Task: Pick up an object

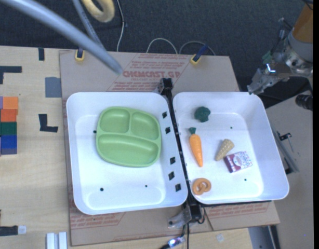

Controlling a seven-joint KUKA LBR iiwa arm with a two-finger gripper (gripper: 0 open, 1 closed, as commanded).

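The right bin [263, 118] holds a dark green broccoli piece [202, 113], an orange carrot [196, 147], a tan cone [225, 149], a maroon and white carton [238, 161] and a brown pretzel [201, 186]. My gripper [263, 77] hangs outside that bin, above its far right corner, well away from every object. Nothing shows in its grasp. The orange wrist band [306, 22] sits at the top right edge.
A green divided plate [129, 136] lies in the left bin [76, 154]. Coloured blocks [5, 126] are stacked at the far left. A grey pole [50, 19] crosses the upper left. Black clips [170, 134] join the bins along the middle.
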